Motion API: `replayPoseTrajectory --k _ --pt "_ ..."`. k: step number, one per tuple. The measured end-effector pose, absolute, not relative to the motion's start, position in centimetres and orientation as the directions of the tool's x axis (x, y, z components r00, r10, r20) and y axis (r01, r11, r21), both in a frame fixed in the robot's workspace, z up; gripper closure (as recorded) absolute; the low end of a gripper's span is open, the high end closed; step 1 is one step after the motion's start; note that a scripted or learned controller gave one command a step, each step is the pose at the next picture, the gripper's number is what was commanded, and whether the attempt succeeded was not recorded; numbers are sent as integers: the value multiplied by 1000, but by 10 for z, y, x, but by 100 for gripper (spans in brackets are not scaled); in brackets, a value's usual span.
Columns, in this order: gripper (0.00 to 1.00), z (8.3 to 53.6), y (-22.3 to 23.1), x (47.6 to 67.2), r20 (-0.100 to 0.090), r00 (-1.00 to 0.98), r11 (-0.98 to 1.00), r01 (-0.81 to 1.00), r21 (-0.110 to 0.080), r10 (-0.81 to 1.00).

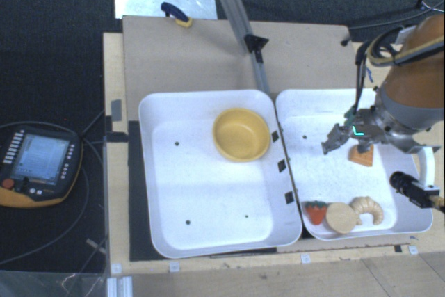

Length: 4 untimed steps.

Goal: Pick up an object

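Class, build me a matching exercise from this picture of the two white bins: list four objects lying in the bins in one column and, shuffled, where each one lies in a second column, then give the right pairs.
Things:
1. yellow bowl
2. orange wedge
3. croissant
4. red strawberry-like toy

Places:
A. right bin, front left corner
B. left bin, towards its back right
C. right bin, just beneath the gripper
D. right bin, front edge, right of the round beige disc

Pairs: 1-B, 2-C, 3-D, 4-A
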State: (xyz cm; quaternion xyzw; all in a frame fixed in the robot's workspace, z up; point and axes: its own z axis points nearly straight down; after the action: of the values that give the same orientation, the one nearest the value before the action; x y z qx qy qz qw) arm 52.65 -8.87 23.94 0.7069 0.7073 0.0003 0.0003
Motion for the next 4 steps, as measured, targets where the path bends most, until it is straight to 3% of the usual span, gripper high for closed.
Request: replayPoseTrajectory --k 1,4 --pt "0 239 -89 526 0 -1 1 1000 1 1000" --pt "0 88 -89 524 0 0 0 1000 -3 1000"
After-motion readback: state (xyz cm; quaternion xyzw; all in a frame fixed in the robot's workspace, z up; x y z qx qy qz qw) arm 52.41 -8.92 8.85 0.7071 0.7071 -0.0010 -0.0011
